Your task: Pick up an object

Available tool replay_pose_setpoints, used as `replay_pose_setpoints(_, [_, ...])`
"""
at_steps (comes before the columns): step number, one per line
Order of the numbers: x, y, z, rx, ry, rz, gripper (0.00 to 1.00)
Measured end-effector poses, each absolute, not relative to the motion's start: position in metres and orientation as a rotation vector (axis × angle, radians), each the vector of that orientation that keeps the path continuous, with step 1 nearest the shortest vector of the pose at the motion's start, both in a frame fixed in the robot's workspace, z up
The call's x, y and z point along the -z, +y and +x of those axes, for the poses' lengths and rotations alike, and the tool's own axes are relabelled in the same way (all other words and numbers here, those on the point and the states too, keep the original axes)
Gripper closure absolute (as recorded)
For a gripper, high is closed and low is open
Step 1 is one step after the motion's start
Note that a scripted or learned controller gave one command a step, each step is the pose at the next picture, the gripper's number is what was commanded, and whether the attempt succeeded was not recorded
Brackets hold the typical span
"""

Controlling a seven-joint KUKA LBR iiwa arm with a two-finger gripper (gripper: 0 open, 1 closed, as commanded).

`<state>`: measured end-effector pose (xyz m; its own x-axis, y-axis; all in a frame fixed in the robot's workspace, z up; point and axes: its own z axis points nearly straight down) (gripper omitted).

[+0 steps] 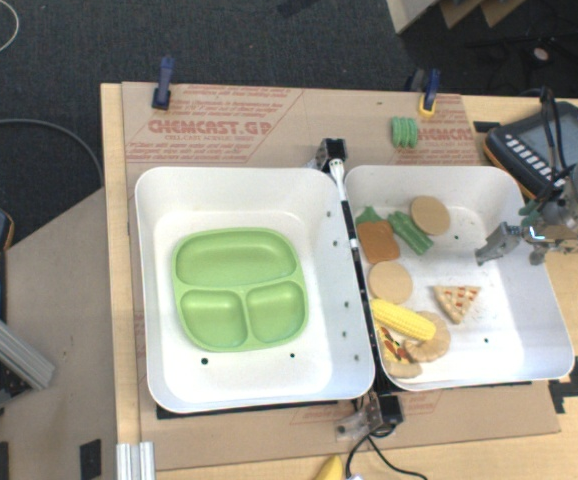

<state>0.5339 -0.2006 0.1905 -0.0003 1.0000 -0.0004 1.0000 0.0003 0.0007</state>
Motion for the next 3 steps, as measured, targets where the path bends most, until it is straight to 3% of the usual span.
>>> replay_pose_setpoints(1, [-0.104,-0.169,0.487,0.007,2.23,2.23,0.0])
replay_pose_setpoints(2, [-0.083,-0.15,0.502,0.001,2.227,2.222,0.0])
replay_pose_setpoints(3, [-0.095,-0.151,0.503,0.0,2.22,2.222,1.0])
